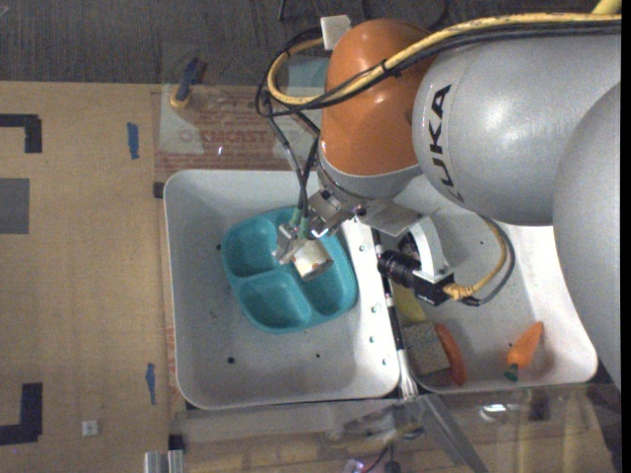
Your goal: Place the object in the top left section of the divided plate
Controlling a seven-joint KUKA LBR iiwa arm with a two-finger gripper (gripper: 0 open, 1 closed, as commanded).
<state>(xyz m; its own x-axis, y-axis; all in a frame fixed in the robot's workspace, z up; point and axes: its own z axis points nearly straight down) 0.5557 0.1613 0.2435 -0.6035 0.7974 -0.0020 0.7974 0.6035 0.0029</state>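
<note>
The bench (79, 294) is plain tan board with a few black corner marks and bits of blue tape, and 2 shallow white bins sit on it side by side. The left bin (197, 343) holds a teal divided plate (286, 308) with 3 sections, sitting roughly mid-bin and turned at an angle. The right bin (552, 264) is mostly covered by the big grey KUKA arm (513, 116) coming in from the right, with its orange band (370, 97) right over the bins' upper edge.

The gripper (299, 247) is down over the plate, about where the divider ridges meet. There's a small pale, beige-looking object (312, 260) right at its tip, touching or just above the plate, and it looks pinched there, but the fingers are too small and cluttered to make out, so I honestly can't tell if they're closed on it or not.

In the right bin near the bottom edge: a grey sponge-like block (426, 348), a reddish-orange piece (452, 355) just beside it, and a carrot (523, 348) further right. Yellow and black cables (296, 77) loop around the wrist.
</note>
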